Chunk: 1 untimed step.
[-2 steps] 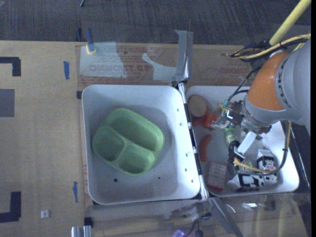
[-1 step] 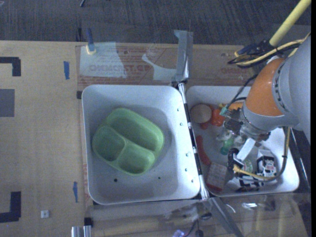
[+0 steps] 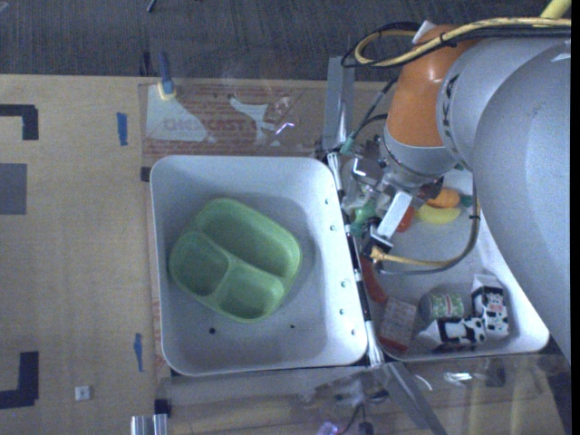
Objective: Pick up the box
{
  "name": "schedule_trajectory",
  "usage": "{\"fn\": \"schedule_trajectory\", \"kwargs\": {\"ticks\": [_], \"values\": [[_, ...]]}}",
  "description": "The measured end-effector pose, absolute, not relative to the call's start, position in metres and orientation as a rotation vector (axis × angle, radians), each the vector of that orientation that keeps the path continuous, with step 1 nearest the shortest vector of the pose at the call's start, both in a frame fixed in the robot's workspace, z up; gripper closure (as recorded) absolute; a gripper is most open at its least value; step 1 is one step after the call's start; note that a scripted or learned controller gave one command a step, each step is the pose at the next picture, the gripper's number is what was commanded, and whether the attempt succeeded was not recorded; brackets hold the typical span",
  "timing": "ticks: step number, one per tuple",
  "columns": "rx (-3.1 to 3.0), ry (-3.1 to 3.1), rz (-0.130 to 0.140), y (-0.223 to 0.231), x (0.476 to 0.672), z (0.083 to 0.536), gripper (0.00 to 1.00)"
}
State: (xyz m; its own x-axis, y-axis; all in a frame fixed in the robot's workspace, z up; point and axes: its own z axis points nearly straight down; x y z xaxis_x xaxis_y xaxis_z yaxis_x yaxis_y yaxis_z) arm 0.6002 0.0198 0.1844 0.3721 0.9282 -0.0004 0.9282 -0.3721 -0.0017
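One small reddish box [image 3: 396,323] lies flat near the right bin's [image 3: 535,338] front edge, beside a patterned can [image 3: 446,304]. Well beyond it hangs the gripper [image 3: 385,227]; its grip state cannot be told.

No text, brand, number or sign can be read with certainty. A clear plastic sheet [image 3: 227,116] lying on the table [image 3: 72,243] behind the left bin [image 3: 172,333] carries faint reddish printing, too washed out by glare to make out any letters. In the right bin [image 3: 530,338], a small box [image 3: 396,323] with a reddish face and a round can [image 3: 446,304] show printed patterns, too small and blurred to read.
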Motion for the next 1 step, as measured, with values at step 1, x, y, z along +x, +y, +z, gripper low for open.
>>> {"fn": "schedule_trajectory", "kwargs": {"ticks": [1], "values": [[-2.599, -1.764, 0.003, 0.0207, 0.6006, 0.1942, 1.00]]}}
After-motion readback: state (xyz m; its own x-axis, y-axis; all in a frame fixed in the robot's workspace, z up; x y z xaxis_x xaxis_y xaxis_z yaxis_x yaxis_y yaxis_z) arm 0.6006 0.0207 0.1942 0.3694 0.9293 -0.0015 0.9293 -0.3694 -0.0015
